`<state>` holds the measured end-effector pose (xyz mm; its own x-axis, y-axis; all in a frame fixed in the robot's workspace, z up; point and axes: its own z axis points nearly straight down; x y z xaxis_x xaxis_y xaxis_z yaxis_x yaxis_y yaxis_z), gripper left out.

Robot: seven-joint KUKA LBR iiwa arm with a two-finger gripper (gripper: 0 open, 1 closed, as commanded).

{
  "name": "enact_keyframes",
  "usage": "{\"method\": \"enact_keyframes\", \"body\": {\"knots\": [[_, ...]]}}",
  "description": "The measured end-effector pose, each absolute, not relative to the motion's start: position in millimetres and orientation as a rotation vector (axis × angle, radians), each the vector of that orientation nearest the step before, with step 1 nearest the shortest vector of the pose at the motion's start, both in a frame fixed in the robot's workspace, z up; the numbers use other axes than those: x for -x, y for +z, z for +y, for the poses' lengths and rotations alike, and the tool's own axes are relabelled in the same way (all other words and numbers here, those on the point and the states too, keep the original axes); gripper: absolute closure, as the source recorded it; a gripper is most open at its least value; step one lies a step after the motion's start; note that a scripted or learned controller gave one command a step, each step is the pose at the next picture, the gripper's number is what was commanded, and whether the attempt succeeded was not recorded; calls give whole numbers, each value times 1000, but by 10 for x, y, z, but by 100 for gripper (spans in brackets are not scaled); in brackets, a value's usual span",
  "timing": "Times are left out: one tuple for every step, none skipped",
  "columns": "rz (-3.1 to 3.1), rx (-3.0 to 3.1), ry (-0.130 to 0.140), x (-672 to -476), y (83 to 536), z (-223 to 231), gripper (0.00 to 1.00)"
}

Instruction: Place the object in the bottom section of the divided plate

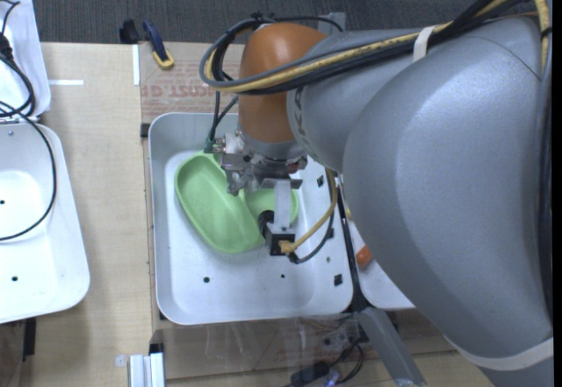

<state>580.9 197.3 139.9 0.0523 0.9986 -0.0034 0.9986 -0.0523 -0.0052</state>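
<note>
A light green divided plate [213, 205] lies in a white bin [230, 293].

Grey arm [421, 139] over white bin [176, 289], tool [263, 188] (fingers hidden) above green divided plate [206, 201]

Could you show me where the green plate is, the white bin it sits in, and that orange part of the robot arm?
green plate [211, 205]: camera view, on its left section.
white bin [237, 293]: camera view, on its bare floor.
orange band [268, 87]: camera view, on its rounded top.
</note>
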Motion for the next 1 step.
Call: {"method": "enact_keyframes", "body": {"knots": [[-1999, 2423, 7, -5652, 1783, 1900, 100]]}}
